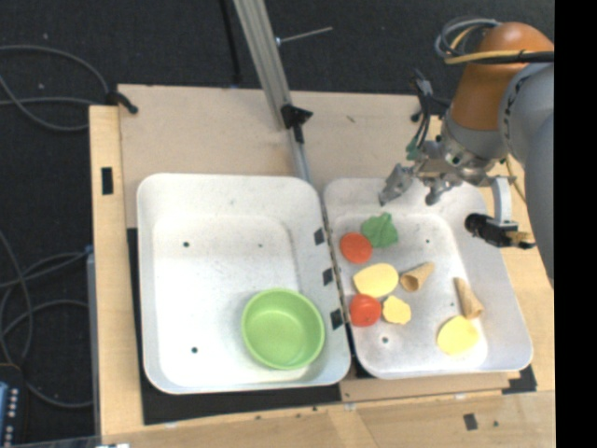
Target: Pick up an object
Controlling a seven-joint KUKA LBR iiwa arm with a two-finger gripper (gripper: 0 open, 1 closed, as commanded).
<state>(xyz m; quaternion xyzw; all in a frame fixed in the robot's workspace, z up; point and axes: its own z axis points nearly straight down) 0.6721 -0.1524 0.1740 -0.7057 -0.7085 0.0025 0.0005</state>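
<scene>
Desk [205, 133]: tan board, dark floor and loose cables around it. A slanted metal rail [266, 49] crosses its far edge and ends between the bins.

Left bin [187, 222]: shallow, white. A green bowl [283, 329] sits upright in its near right corner.

Right bin [499, 297]: same white type, set just beside the left one, rims nearly touching. Holds all the small items.

Arm [494, 73]: grey with an orange band, enters from the right, wrist bent down over the far rim of the right bin.

Hand [415, 190]: hangs over the far edge of the right bin, two fingers spread apart and pointing down toward the bin, nothing between them. The left fingertip is close to the green item but apart from it.

Items in the right bin, larger first:
- yellow oval piece [375, 279], mid bin
- yellow round piece [458, 335], near right corner
- green leafy item [380, 230], far left part, nearest the hand
- red ball [354, 247], just beside the green item
- second red ball [365, 310], touching or nearly touching a small yellow wedge [397, 312]
- tan cone [416, 275], lying on its side beside the yellow oval
- second tan cone [467, 298], lying just beyond the round yellow piece
</scene>
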